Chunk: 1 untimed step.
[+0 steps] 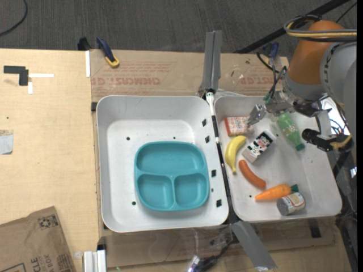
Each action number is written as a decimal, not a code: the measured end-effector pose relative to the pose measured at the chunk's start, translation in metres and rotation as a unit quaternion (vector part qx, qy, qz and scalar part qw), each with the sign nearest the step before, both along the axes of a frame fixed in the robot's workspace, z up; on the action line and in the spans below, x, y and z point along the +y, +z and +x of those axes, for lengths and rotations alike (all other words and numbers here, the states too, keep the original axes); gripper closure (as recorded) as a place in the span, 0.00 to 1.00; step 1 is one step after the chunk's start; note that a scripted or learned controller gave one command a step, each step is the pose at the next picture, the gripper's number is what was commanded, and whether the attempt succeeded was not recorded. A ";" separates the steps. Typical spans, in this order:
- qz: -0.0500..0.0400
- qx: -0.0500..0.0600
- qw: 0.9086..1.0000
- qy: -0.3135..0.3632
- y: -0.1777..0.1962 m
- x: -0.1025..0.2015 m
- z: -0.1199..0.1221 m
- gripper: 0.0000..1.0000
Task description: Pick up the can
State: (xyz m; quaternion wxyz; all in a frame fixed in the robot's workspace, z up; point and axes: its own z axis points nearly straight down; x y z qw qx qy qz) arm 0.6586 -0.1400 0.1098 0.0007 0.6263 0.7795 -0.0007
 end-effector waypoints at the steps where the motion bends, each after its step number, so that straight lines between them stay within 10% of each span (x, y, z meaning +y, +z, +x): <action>1: 0.001 0.000 0.997 -0.081 -0.018 0.001 -0.055 0.00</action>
